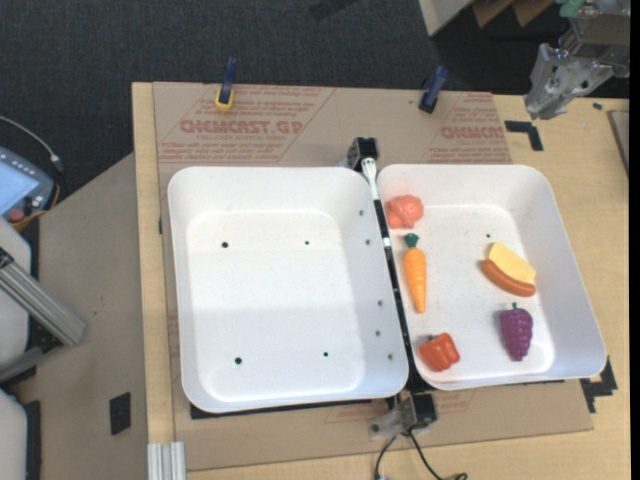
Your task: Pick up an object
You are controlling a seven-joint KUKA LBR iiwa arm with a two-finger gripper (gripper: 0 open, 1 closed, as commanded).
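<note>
The right bin (545,200) holds several toy foods. A pink lumpy piece (405,210) lies at its far left, with an orange carrot (415,279) just below it. A red pepper (438,351) rests near the front left corner. A yellow and orange wedge (510,269) lies toward the right, and a purple grape bunch (516,331) sits below it. My gripper (560,76) hangs at the top right, above the bench and beyond the right bin's far edge, well apart from all the items.
The left bin (265,283) stands beside the right one, joined by a black strip (385,258). Blue and yellow clamps (228,86) and a blue clamp (434,88) sit at the board's far edge. Cables trail off the front edge.
</note>
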